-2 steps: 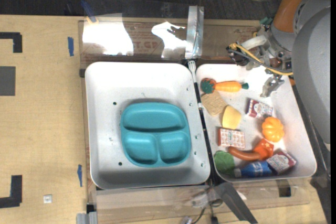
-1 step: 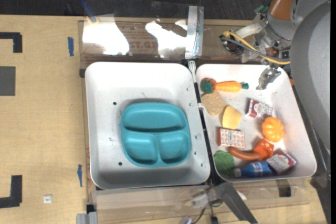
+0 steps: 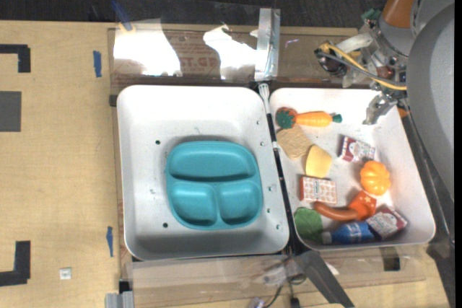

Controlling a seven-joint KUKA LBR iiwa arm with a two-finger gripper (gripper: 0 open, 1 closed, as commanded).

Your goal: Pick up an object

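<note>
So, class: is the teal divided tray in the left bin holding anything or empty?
Empty. The teal tray lies flat in the left bin, and all three compartments show bare teal.

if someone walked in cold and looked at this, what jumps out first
The teal divided tray stands out most, alone in the left white bin. Next comes the clutter of toy food in the right bin: a carrot near the back, a small orange pumpkin at the right. The gripper hangs over that bin's back right corner.

We see the arm (image 3: 433,47) cut off by the right edge, and its pincer (image 3: 378,109) too blurred to judge.
</note>
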